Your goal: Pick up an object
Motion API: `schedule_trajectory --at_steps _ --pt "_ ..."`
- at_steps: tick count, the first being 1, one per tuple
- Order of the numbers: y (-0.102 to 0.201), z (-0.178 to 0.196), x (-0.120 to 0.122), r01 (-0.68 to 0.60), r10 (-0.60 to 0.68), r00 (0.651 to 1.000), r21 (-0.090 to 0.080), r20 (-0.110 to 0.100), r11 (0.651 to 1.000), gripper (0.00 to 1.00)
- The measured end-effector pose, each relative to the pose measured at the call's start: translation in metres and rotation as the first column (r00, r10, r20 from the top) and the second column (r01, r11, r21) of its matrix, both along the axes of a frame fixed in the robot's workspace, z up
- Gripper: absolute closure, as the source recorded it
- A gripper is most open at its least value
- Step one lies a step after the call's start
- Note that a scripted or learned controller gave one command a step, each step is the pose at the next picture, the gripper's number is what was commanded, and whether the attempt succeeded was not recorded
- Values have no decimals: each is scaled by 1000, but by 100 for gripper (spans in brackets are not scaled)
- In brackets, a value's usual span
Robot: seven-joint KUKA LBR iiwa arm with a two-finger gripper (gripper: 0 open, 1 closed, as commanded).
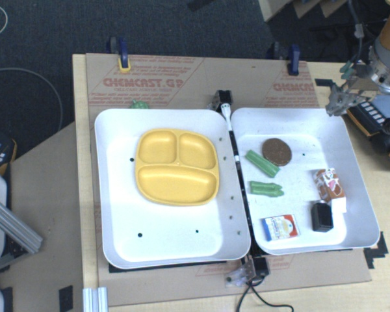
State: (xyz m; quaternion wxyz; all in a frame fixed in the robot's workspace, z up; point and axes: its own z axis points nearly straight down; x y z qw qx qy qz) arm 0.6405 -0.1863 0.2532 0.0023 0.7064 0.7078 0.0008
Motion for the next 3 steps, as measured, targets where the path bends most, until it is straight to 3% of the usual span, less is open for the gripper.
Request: schedule_trajectory --at_steps 1,2,3 --pt "72 62 -24 -4 4 1000 2 2 1000 100" --pt "121 17 -72 -1 1 1000 5 -11 1000 100" --pt "118 19 -69 2 -2 1000 2 -5 1000 0"
